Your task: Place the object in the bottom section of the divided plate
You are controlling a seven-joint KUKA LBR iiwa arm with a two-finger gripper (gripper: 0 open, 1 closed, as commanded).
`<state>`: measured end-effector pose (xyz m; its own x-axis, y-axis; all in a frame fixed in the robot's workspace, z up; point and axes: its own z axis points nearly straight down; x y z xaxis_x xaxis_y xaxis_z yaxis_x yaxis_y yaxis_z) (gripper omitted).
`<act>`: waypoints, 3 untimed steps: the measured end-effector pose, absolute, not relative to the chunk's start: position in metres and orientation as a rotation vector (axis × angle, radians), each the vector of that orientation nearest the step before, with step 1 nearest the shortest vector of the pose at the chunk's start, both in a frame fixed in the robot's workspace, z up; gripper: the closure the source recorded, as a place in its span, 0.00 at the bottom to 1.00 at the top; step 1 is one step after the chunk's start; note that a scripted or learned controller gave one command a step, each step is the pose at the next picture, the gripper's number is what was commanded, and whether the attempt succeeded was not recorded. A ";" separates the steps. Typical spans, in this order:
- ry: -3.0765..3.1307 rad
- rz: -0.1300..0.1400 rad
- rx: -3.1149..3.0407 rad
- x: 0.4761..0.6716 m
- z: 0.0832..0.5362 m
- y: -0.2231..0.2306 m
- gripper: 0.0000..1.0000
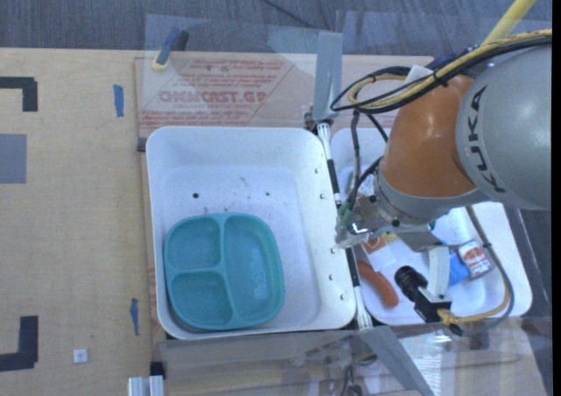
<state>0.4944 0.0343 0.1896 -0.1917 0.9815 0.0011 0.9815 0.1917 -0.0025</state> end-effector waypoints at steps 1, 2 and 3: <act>-2.517 0.001 -1.877 0.479 0.184 -0.036 1.00; -2.534 0.000 -1.857 0.479 0.184 0.040 1.00; -2.569 0.000 -1.808 0.479 0.233 0.133 1.00</act>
